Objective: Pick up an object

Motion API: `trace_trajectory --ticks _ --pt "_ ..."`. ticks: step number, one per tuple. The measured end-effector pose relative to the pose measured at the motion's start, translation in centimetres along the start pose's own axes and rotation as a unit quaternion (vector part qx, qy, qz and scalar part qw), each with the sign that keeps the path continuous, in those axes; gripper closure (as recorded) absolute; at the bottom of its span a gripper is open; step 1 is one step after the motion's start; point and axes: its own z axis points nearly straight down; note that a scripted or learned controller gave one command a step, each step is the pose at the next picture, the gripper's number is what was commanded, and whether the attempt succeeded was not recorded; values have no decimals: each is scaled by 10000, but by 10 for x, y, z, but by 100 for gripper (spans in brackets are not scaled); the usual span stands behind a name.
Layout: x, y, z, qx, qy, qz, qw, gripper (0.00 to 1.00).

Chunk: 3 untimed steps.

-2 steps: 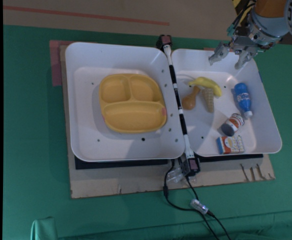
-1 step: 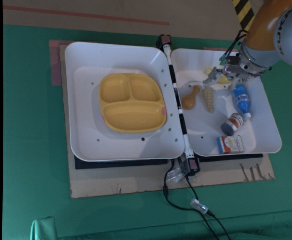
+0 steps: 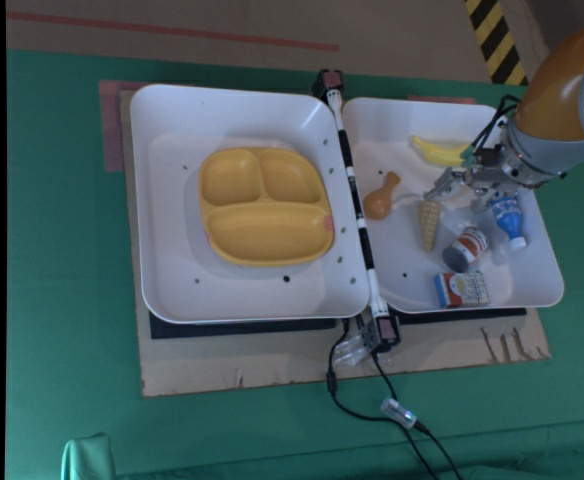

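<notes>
The end effector (image 3: 459,183) hovers open over the right bin (image 3: 542,286), holding nothing, above the ice-cream cone (image 3: 429,222). "KUKA" lettering marks the arm (image 3: 570,98). The small carton's (image 3: 461,289) print is perhaps too blurred to read.

- Left bin (image 3: 162,268): yellow divided plate (image 3: 264,206), three compartments, lies near centre.
- Right bin (image 3: 532,278): banana (image 3: 437,150) at far side; chicken drumstick (image 3: 380,197); ice cream cone (image 3: 429,223); can (image 3: 464,249); blue-capped bottle (image 3: 509,219); small carton (image 3: 461,288) near front edge.
- Gripper (image 3: 459,181) low over right bin, between banana and cone; nothing seen between fingers.
</notes>
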Motion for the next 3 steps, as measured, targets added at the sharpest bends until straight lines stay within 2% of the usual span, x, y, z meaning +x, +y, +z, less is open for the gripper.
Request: trace_trajectory --ticks 1,2,3 --pt "5 -61 -1 -22 -52 23 10000 0" --pt "11 -101 -2 -40 -71 34 10000 0" --pt "8 -99 -15 -88 -96 77 9999 100"
